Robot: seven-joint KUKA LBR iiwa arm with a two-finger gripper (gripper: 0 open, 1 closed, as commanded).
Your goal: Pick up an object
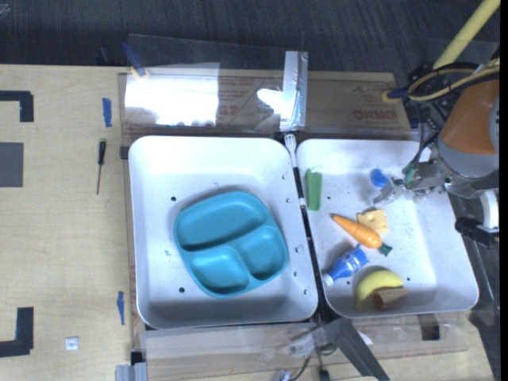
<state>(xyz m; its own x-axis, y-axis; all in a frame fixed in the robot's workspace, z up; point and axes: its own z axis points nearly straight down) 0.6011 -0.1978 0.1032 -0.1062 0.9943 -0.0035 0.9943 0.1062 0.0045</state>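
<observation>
On the far left of the wooden bench (55,236), a thin dark tool that looks like a screwdriver (101,163) lies beside a strip of blue tape. The left bin (151,161) holds a blue three-compartment tray (230,242), set at a slight angle near the bin's middle. A sheet of clear plastic (210,94) glares with reflected light behind that bin.

In the right bin (444,288), a green stick-shaped piece (314,190) lies upright along the left wall, just beside the divider. Right of it, near the middle, a toy carrot (359,231) lies on a slant, its green end pointing to the lower right, touching a small pale yellow piece (375,219) just above it. Below them a small blue and white tube-like object (347,265) lies tilted, and next to it at the front a yellow banana (376,282) touches a small brown block (389,296).

Toward the bin's upper right, a small blue object (380,180) lies just left of the gripper (411,179), very near its tips; contact cannot be told. The grey arm (472,145) with its orange band comes in from the right. How the gripper stands, apart or together, cannot be told, and nothing is seen between its tips. The carrot and the banana lie well below and left of it.
</observation>
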